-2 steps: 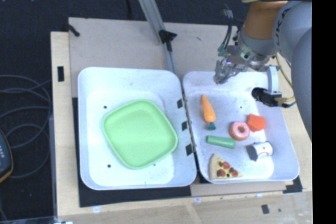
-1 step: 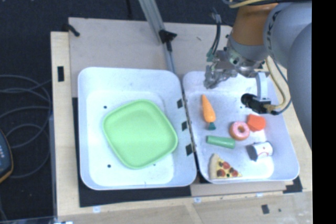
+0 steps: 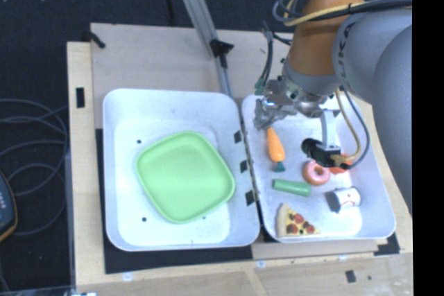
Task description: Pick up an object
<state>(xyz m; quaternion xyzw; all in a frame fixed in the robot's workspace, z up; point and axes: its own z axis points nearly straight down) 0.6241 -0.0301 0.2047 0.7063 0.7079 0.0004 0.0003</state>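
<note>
Camera view: your carrot (image 3: 275, 145) lies just below the jaws, long axis running away; whether they're open, you cannot tell.

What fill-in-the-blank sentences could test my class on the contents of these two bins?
1. The green plate lies in the ____ bin.
2. The pizza slice lies nearest that bin's ____ edge.
3. The carrot has an orange body and a ____ end.
4. The gripper hangs over the ____ bin.

Missing words: left; front; green; right
</note>
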